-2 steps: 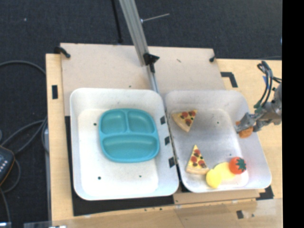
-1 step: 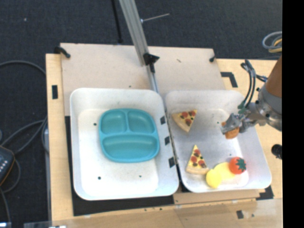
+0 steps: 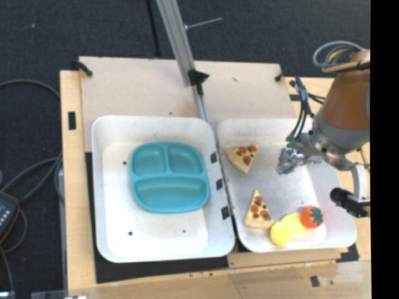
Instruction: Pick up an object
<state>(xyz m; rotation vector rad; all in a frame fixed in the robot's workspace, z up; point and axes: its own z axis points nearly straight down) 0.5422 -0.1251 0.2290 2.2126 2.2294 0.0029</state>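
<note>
Pizza slice [image 3: 242,156] lies near the gripper [image 3: 287,164], whose blurred state I cannot tell.

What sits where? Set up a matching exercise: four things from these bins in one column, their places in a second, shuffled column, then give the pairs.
Things:
1. teal divided plate
2. upper pizza slice
3. tomato
4. pincer

Places:
A. right bin, near corner, beside the yellow piece
B. above the right bin's middle
C. middle of the left bin
D. right bin, far left part, near the divide

Pairs: 1-C, 2-D, 3-A, 4-B
</note>
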